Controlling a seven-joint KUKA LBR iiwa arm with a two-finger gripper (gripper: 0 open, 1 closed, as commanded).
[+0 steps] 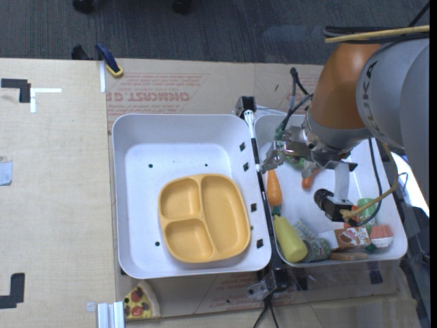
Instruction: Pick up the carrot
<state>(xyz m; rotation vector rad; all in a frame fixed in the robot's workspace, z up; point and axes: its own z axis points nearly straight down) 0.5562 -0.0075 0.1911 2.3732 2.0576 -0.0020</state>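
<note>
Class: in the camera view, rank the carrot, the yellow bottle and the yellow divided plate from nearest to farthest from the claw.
From the claw:
1. Carrot, just below it, right bin's left wall.
2. Yellow bottle, lower in that bin.
3. Yellow divided plate, left bin.

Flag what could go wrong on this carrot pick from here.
1. The carrot lies against the right bin's left wall, so a jaw may hit the wall.
2. The yellow bottle sits just below the carrot; a low approach could nudge it.
3. The gripper hovers above the carrot's top end, so an off-centre grip may slip.

Orange carrot (274,188) lying lengthwise against right bin's left wall.
</note>
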